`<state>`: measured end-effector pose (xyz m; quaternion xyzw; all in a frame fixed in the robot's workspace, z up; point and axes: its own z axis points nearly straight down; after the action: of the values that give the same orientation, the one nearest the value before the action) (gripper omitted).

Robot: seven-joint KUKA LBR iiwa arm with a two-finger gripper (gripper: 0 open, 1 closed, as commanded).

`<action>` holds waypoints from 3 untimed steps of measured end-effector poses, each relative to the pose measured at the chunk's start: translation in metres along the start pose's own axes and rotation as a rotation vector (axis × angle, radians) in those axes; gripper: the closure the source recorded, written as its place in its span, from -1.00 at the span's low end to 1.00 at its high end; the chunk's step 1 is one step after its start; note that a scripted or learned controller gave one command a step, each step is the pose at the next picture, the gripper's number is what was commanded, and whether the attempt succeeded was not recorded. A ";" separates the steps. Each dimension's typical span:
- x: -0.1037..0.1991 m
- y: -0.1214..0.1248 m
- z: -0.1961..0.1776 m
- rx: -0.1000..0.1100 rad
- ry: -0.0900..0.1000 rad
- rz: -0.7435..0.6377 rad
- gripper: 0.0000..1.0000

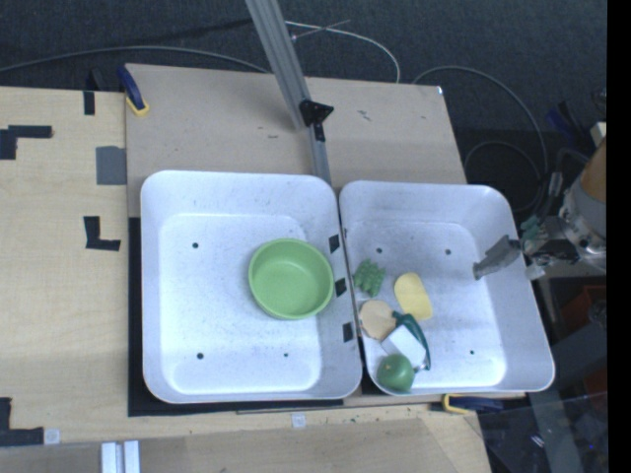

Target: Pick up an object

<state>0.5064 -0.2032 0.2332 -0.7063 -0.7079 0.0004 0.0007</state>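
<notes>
Reaching in from the right edge of the frame, the arm holds its gripper [496, 257] over the right rim of the right bin [513, 343], and whether it is spread or pressed together cannot be told at this size, though nothing shows in it. In the lower left of that bin lie a small leafy green piece [370, 277], a yellow piece [412, 296], a tan round piece [376, 318], a white and teal object [409, 341] and a green ball [396, 371], clustered close together. The left bin [177, 264] on the surface [217, 126] holds a green bowl [290, 279] upright near its right side.
</notes>
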 end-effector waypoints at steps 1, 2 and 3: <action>0.000 0.000 0.000 0.000 0.000 0.000 -1.00; 0.002 -0.004 0.044 0.005 0.001 0.001 -1.00; 0.007 -0.011 0.107 0.007 0.002 0.002 -1.00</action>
<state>0.4955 -0.1965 0.1266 -0.7069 -0.7073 0.0021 0.0041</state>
